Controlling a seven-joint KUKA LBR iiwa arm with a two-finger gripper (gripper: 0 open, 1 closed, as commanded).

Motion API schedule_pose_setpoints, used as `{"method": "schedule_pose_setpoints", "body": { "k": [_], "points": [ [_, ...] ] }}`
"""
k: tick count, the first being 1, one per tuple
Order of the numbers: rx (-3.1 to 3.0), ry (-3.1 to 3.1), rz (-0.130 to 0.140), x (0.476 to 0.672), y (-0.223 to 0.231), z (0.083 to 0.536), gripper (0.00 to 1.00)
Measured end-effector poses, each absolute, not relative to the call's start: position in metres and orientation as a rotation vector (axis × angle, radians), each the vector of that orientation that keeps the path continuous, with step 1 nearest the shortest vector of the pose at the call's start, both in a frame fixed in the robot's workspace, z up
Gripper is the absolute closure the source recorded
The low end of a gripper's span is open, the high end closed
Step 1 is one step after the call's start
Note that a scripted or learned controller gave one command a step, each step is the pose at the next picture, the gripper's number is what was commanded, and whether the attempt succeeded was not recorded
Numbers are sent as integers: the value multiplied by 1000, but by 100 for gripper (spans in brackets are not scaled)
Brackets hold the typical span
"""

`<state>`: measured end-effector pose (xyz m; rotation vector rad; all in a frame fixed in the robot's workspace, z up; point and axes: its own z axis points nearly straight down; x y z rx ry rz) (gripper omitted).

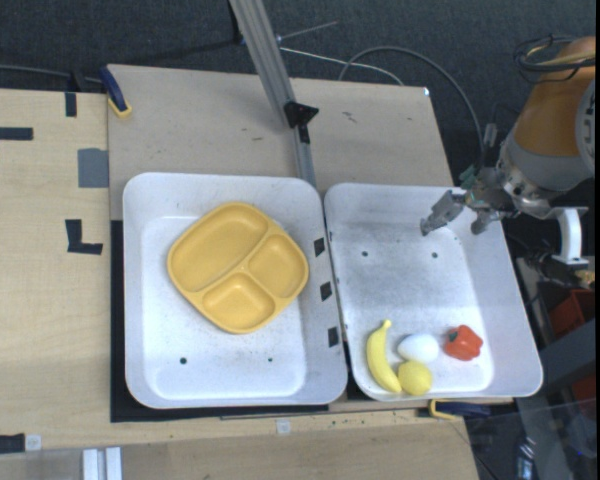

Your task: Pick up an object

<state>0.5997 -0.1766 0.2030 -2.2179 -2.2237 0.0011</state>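
Jaws spread and gripping nothing: that is how we see the gripper [452,216], poised over the upper right part of the right bin [500,268], its two dark fingers [433,219] parted above the speckled white floor. Going from the left, we see the pale wooden counter [40,298] marked with short strips of dark tape, then the left bin [140,298], which holds a yellow divided tray [238,266] lying flat and turned at an angle, its three compartments facing up. A grey metal rail [265,53] slants down from the top edge toward the seam between the two bins. In the right bin, the objects sit bunched in the near corner, well apart from the gripper: a banana [381,356] standing on its curve at the left, a white egg [418,347] just beside it, a lemon [414,377] touching the egg from below, and a red pepper [463,342] a little to the right. At the far right we see the arm [555,138], grey with its orange band, reaching in over the bin rim.
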Motion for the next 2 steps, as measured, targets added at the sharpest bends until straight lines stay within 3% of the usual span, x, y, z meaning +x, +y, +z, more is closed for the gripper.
{"method": "schedule_pose_setpoints", "body": {
  "k": [1, 2],
  "points": [
    [-2218, -2224, 1, 600, -177, 203, 0],
    [-2215, -2219, 8, 596, -174, 138, 0]
  ]
}}
